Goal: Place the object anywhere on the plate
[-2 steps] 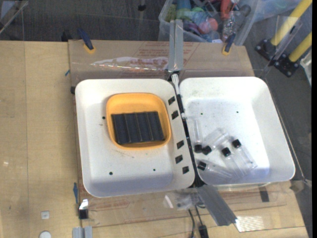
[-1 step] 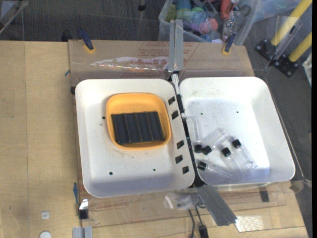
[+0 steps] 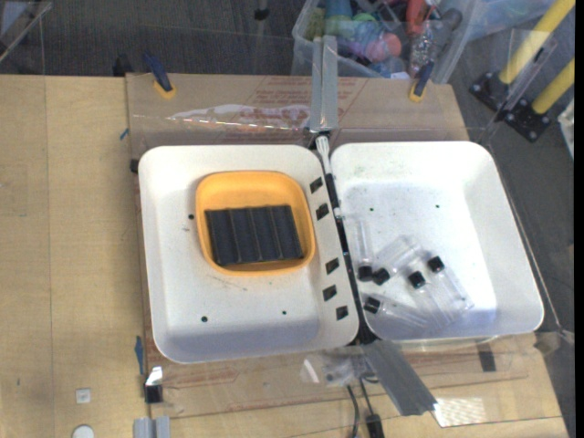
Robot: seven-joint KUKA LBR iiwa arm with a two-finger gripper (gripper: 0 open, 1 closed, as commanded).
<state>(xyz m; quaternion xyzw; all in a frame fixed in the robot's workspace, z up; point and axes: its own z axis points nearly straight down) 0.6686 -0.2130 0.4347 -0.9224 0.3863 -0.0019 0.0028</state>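
An orange plate [image 3: 212, 193] lies in the left white bin [image 3: 169, 272], near its middle. A black ribbed rectangular object [image 3: 253, 234] rests flat on the plate, covering most of its centre. In the right bin [image 3: 484, 208], several clear plastic vials with black caps [image 3: 411, 276] lie in a loose heap toward the front left corner.
A row of black clips [image 3: 327, 240] runs along the divider between the two bins. A clear tub of colourful toys [image 3: 383, 16] stands behind the bins. Blue clamps [image 3: 161, 78] hold the cardboard base at the back. The wooden bench [image 3: 64, 245] extends to the left.
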